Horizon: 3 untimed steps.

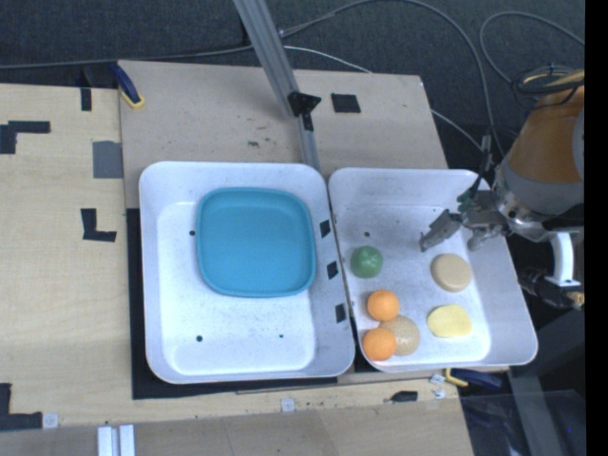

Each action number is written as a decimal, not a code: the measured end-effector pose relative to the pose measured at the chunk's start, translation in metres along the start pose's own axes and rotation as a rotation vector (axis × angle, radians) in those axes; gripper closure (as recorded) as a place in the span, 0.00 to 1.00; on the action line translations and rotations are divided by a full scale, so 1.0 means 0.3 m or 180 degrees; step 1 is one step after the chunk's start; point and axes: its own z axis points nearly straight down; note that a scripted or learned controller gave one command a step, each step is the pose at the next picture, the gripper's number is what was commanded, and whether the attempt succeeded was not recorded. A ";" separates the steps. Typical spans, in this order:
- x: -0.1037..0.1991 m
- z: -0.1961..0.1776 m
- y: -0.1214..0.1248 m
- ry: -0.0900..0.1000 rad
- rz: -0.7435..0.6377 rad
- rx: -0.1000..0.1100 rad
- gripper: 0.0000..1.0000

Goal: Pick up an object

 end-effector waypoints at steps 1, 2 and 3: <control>0.020 0.192 -0.026 0.0002 0.0000 0.0013 0.00; 0.016 0.328 -0.020 -0.0012 0.0003 -0.0022 0.00; 0.022 0.298 -0.021 -0.0002 -0.0002 -0.0012 1.00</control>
